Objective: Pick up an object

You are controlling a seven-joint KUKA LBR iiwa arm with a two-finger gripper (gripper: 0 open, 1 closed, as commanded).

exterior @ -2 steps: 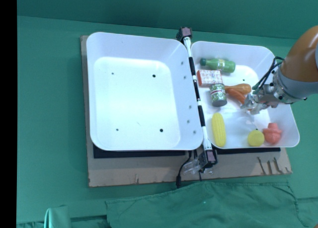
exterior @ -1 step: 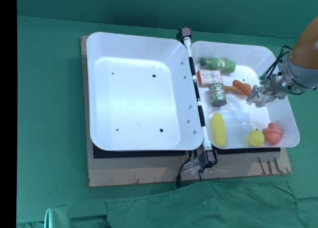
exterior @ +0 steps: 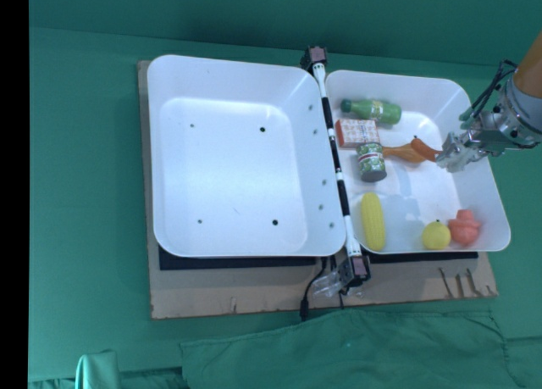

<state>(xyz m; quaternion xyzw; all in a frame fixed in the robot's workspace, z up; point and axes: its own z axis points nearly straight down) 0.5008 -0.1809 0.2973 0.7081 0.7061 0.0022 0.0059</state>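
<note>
Camera view: arm cut off at the right edge; gripper (exterior: pixel 450 157) over the right bin (exterior: pixel 483 201), jaws' opening impossible to tell, tips beside the orange carrot-like item (exterior: pixel 410 152). Labels on green bottle (exterior: pixel 371 109), red carton (exterior: pixel 356 132) and can (exterior: pixel 371 162) illegible. Corn (exterior: pixel 373 220), lemon (exterior: pixel 436 235), pink toy (exterior: pixel 464 226) near front wall.

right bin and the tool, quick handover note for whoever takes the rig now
Tool: over the right bin, at the orange carrot's right tip; grip state unclear.
Right bin holds: green bottle, red-and-white box, can, corn cob, yellow lemon, a small orange item.
Left bin: nothing placed in it.
Done: no pick confirmed.
Left: grasp and lift one object.
</note>
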